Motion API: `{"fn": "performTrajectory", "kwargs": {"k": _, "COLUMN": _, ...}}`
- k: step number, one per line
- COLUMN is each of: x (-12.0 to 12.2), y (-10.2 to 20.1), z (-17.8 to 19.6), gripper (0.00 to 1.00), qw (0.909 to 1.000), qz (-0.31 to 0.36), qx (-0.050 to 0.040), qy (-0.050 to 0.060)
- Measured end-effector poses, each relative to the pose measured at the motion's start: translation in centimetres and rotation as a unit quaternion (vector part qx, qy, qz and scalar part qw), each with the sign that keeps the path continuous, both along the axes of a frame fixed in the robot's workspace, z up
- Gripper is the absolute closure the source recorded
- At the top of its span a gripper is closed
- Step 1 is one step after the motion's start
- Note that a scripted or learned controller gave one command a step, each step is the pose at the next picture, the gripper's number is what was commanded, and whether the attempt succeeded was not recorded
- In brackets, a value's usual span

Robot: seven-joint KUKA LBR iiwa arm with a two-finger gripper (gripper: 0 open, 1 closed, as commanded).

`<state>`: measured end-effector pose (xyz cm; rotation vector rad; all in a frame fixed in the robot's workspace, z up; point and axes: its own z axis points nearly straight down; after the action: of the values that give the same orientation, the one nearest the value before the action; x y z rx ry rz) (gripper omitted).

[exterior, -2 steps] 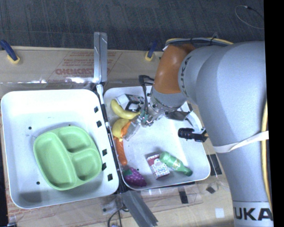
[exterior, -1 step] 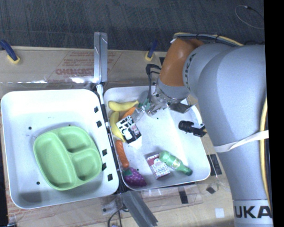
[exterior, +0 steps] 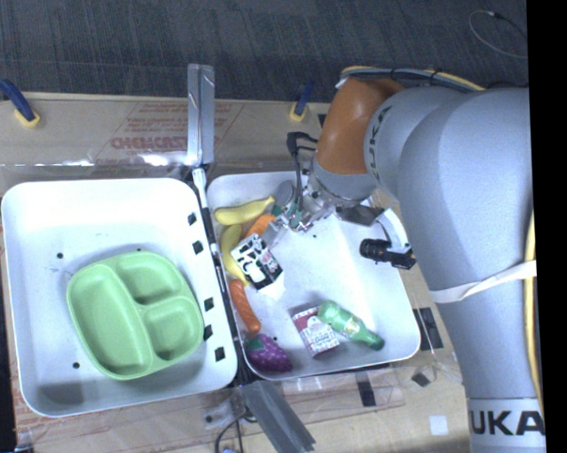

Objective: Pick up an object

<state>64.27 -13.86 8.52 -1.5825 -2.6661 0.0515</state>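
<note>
My gripper [exterior: 295,214] is low in the back of the right bin [exterior: 390,301], under the orange band of the arm. Its tip is right beside a yellow banana [exterior: 243,212] and a small orange piece [exterior: 261,224]. A black-and-white patterned box [exterior: 257,262] lies just in front of it, partly over a second yellow banana [exterior: 229,248]. Along the bin's left wall lies an orange carrot [exterior: 246,307]. Purple grapes [exterior: 268,355], a red packet [exterior: 316,330] and a green bottle [exterior: 350,325] sit at the front.
The left bin [exterior: 39,222] holds a green divided plate [exterior: 135,314]. A metal divider [exterior: 200,112] stands between the bins at the back. The arm's grey body covers the right side of the bench.
</note>
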Motion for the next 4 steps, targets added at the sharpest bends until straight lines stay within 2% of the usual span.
{"fn": "performTrajectory", "kwargs": {"k": 1, "x": -0.6, "y": -0.2, "z": 1.8, "gripper": 0.0, "qw": 0.9987, "qz": -0.046, "qx": 0.0029, "qy": -0.024}}
{"fn": "performTrajectory", "kwargs": {"k": 2, "x": 1.2, "y": 0.6, "z": 6.1, "gripper": 0.0, "qw": 0.9994, "qz": 0.027, "qx": 0.0051, "qy": -0.021}}
{"fn": "performTrajectory", "kwargs": {"k": 3, "x": 1.4, "y": 3.6, "z": 0.8, "gripper": 0.0, "qw": 0.9996, "qz": 0.015, "qx": 0.0025, "qy": -0.026}}
{"fn": "performTrajectory", "kwargs": {"k": 4, "x": 1.5, "y": 3.6, "z": 1.8, "gripper": 1.0, "qw": 0.9995, "qz": 0.016, "qx": 0.0022, "qy": -0.026}}
